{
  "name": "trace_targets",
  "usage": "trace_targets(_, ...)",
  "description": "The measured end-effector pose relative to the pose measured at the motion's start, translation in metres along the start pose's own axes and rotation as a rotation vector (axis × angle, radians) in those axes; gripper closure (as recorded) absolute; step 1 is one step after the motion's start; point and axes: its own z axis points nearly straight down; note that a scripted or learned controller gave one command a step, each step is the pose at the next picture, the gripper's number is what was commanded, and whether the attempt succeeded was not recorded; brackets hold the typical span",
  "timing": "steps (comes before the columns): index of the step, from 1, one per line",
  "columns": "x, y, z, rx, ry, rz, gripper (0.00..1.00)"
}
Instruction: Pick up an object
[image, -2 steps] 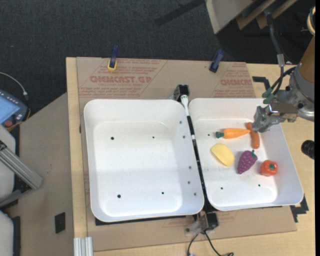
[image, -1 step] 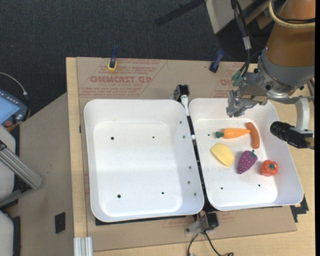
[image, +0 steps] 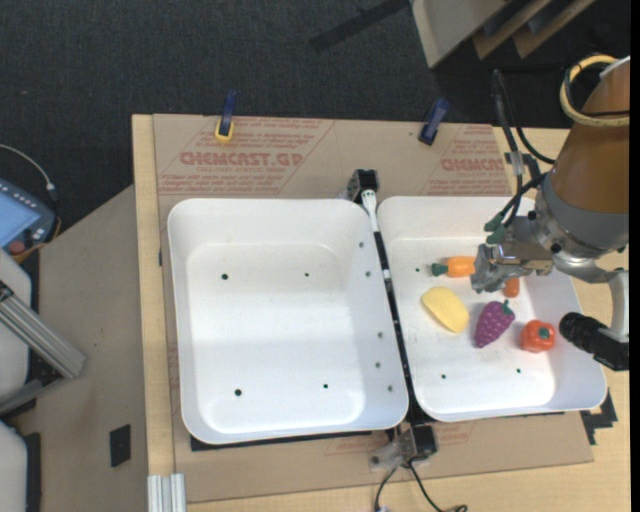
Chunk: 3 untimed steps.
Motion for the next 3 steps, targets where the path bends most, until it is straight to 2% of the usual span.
trace_targets(1, 0.071, -0.022, -0.070, -0.015, 0.002, -0.014, 1.00)
trace_targets(3, 0.137, -0.020, -0.253, -0.022, 0.003, -0.010, 1.00)
